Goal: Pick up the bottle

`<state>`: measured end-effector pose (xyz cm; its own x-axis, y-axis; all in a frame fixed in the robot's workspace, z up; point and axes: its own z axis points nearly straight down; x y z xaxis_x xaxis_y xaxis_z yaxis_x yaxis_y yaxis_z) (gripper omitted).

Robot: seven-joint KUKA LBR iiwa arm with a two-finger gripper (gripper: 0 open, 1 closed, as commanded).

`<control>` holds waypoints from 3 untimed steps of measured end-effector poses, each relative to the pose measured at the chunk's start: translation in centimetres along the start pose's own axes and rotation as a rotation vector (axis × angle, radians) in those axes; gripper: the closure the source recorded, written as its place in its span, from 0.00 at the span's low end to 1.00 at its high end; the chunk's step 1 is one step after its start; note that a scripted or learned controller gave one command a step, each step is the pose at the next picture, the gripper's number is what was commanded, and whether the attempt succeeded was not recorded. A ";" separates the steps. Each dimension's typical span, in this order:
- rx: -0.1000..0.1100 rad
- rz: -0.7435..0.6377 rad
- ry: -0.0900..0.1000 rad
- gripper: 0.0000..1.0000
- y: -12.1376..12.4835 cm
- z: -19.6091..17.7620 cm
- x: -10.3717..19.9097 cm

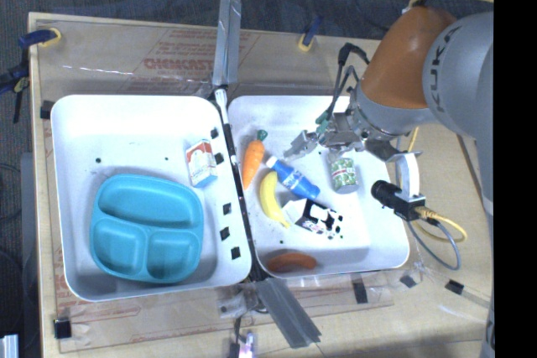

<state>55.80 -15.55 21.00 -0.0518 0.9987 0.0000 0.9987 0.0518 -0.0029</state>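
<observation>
We find the bottle (295, 179), blue with a white cap end, lying on its side near the middle of the right bin (382, 241), slanting from upper left to lower right. The gripper (323, 138) hangs just above and to the right of it in the frame, and we cannot tell how it is set from this slant, nor does anything show in its grasp. The crowding worries us most. A banana (270, 197) lies touching or nearly touching the bottle's lower left side, a carrot (252, 161) sits just beyond that toward the divider, a black-and-white printed packet (320, 219) lies against the bottle's lower end, and a small green-labelled can (342, 173) stands near on the right. We judge that a descent slightly off could catch the banana or the packet instead, or push the bottle sideways. A round bottle lying down may also roll or squirt out of a pinch taken off its axis. The left bin (75, 117), with its blue tray (149, 226) and small carton (200, 161), seems out of harm's way.
</observation>
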 end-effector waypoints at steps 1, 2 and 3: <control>-0.026 -0.041 -0.005 0.00 1.3 10.5 -2.0; -0.017 -0.044 -0.005 1.00 1.0 9.9 -2.1; -0.003 0.127 0.000 1.00 6.0 -1.3 2.0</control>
